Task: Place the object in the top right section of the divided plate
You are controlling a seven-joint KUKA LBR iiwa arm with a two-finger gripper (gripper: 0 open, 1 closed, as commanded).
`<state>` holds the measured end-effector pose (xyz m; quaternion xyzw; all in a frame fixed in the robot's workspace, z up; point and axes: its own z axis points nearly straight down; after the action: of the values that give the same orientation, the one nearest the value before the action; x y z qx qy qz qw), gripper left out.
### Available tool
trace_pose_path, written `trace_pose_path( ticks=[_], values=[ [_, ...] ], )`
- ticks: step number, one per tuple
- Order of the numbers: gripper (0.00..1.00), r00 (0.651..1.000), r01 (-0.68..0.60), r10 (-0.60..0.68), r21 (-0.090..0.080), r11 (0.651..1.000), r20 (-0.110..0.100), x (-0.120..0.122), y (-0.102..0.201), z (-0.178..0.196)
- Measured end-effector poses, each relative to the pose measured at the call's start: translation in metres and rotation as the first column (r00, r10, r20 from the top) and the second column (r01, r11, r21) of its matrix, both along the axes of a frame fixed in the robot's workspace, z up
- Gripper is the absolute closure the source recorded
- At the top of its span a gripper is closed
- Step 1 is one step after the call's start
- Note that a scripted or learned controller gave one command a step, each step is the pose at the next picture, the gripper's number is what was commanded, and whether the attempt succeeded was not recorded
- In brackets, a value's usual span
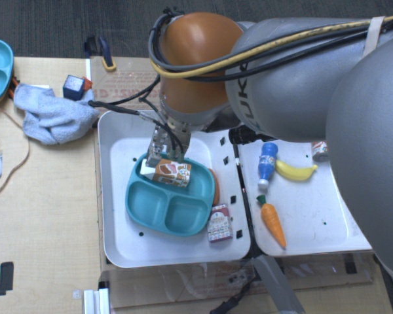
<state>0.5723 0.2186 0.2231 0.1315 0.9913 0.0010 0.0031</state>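
While the small brown carton (173,173) lies on its side in the upper part of the teal divided plate (158,209), I judge the placing step to be close to its end. The carton's long axis runs roughly left to right across the view, tilting slightly downward toward the right, with its printed face turned up and its right end near the plate's upper right rim. My pincer (162,150) hangs directly over the carton's left end, touching or nearly touching it; whether it is wide, narrow or clamped on the carton I cannot tell, since my wrist hides that. The next move, as I judge it, calls for letting go if I have not already, then lifting straight up so the carton is not dragged out of its section.

Just beside the plate's lower right corner stands a small red and white box (219,224), both inside the left bin (111,175). In the right bin (327,221) lie a blue bottle (267,163), a banana (295,170) and a carrot (272,224). A grey cloth (52,113) rests on the desk (39,241).
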Motion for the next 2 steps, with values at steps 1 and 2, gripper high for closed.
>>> trace_pose_path(
  ticks=[1, 2],
  values=[
    [0.0, 1.0, 0.001, -0.001, 0.0, 1.0, 0.0, 0.0, -0.0001, -0.0001],
    [1.0, 1.0, 0.003, -0.003, 0.0, 1.0, 0.003, 0.0013, -0.001, 0.0093]
  ],
)
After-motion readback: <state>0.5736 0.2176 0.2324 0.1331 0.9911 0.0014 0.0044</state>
